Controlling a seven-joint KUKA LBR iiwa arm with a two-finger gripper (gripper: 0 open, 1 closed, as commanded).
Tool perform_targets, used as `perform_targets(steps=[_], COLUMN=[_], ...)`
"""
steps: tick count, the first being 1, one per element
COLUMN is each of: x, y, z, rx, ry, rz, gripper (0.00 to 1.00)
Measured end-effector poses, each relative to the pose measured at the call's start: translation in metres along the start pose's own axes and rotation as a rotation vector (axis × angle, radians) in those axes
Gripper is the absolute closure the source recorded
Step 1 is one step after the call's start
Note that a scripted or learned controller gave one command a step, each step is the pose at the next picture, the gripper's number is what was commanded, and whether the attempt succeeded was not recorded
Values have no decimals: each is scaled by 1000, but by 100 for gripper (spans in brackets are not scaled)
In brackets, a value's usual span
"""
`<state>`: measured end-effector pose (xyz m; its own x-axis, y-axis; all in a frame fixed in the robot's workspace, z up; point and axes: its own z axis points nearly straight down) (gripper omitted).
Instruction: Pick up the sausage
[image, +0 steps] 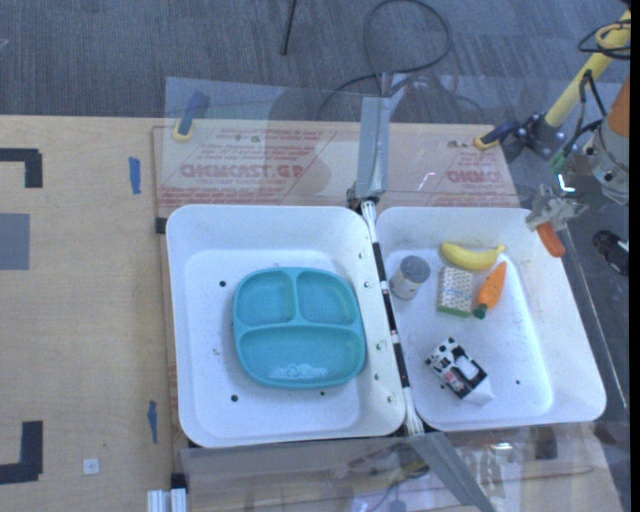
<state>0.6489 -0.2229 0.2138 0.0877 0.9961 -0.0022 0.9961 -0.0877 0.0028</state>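
L bin (200, 250) has just the blue plate (298, 328). R bin (560, 385) has a grey can (408, 276), a banana (471, 255), a carrot (489, 288) and a black-and-white box (458, 369). The sausage (550, 239) looks like the small red-orange bit at the R bin's far right rim – right under my gripper (553, 208). Can't tell if the gripper is clamped or let go, too small to see. So I think the pick isn't done yet – lift still to do.
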Motion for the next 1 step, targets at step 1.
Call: perform_targets(steps=[1], x=[16], y=[13], z=[-67], rx=[-4], ry=[-2], rz=[-281], gripper=[100])
